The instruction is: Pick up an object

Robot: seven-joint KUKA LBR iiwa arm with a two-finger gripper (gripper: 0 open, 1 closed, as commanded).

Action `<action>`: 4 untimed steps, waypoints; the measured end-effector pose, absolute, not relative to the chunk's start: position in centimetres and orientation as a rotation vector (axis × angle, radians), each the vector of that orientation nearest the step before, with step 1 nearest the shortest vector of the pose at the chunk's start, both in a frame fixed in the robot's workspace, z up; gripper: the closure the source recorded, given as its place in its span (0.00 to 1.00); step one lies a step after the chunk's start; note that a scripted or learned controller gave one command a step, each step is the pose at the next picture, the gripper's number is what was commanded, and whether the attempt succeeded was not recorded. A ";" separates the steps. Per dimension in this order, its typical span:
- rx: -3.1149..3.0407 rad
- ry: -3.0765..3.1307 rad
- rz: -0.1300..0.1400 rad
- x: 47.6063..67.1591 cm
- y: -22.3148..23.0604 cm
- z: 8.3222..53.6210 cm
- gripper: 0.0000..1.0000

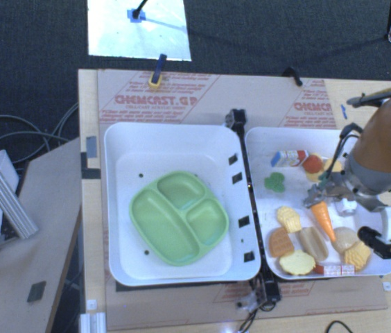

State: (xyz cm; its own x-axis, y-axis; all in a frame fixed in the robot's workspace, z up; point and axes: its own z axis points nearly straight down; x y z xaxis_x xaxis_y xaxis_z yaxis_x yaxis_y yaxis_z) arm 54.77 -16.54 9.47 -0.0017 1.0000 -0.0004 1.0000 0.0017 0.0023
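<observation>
The gripper [318,194] is seen low in the right bin [261,186], just at the top of the toy carrot [324,220]; whether its jaws are released or clenched cannot be told. The carrot is crowded by toy food at six o'clock, so a straight descent centred on one piece is advised, and nothing is yet shown held.

The arm [389,144] runs off the right edge and hides part of the right bin [261,186].
</observation>
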 end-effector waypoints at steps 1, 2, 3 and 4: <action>2.217 2.224 0.001 54.9 -16.7 13.6 1.00; 2.216 2.224 0.002 55.1 -17.6 19.2 1.00; 2.213 2.224 0.003 55.2 -17.6 22.6 1.00; 2.210 2.229 0.005 58.1 -12.1 22.2 1.00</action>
